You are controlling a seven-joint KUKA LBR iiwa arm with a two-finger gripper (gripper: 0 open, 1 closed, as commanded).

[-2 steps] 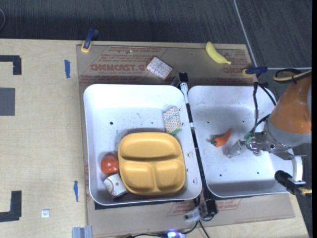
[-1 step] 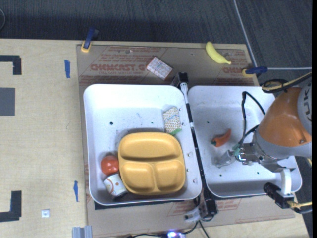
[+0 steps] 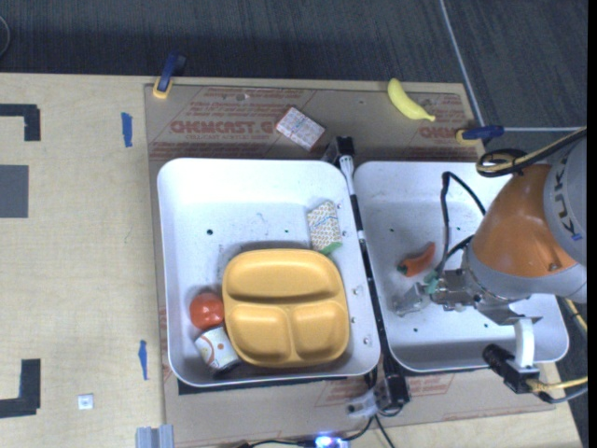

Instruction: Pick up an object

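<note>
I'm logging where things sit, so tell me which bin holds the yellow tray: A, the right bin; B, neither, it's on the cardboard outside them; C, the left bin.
C: the yellow tray lies inside the left bin, beside a red ball.

We read red block lettering, "CHEMCAST", on the brown cardboard sheet (image 3: 233,124) lying under the two bins, along its upper edge in the upper middle of the frame. More red print runs along the same sheet at the upper right and bottom edges, too small or cut off to make out. Dark letters, partly cropped, mark the grey robot arm (image 3: 567,199) at the right edge.
</note>
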